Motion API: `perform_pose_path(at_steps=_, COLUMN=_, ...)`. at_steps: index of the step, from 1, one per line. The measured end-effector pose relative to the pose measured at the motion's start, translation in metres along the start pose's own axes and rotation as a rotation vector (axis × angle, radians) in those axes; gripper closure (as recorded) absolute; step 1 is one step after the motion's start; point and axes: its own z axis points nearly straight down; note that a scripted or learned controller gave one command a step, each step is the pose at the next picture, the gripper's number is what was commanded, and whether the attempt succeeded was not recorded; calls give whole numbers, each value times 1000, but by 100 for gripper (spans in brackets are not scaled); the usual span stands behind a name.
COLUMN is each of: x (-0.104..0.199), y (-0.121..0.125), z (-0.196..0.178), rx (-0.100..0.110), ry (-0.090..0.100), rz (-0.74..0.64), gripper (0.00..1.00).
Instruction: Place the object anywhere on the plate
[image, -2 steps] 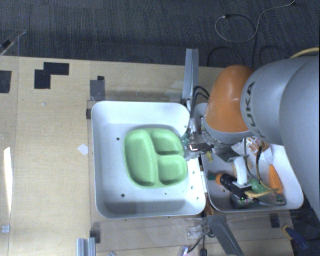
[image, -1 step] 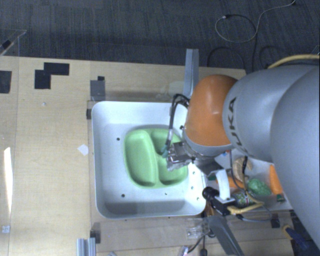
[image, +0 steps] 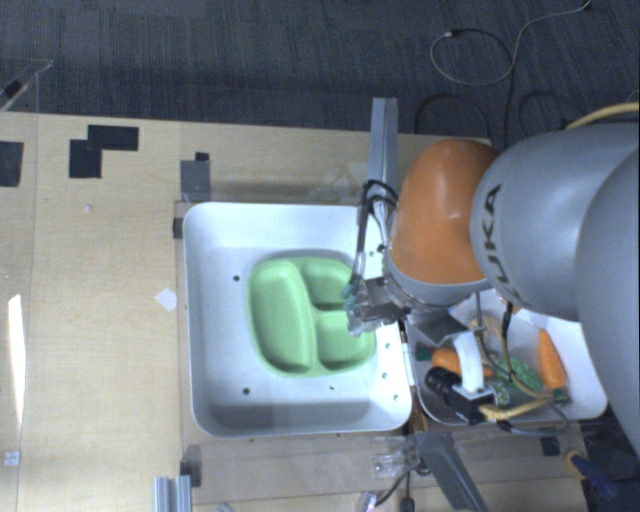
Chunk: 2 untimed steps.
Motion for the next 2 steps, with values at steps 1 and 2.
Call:
perform_pose_path(at_steps=1, x=63, y=17, z=-2, rx=0, ry=0, rz=-156, gripper=100)
perform_pose_path(at_steps=2, x=63, y=17, z=-2, rx=0, ry=0, rz=-156, gripper=0)
